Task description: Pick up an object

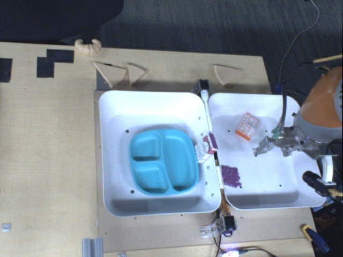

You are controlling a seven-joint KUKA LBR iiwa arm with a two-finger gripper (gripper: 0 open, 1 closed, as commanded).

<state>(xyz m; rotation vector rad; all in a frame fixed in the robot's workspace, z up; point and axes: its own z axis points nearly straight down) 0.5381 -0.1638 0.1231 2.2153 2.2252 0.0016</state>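
End effector (263, 148) (fingers blurred) above right bin (284, 194), arm (321, 111) cropped.

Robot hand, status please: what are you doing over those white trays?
Hand low over right bin, nothing seen between its fingers. Orange-white packet just beyond it, purple piece nearer the divider. Blue tray in left bin. Nothing blocking.
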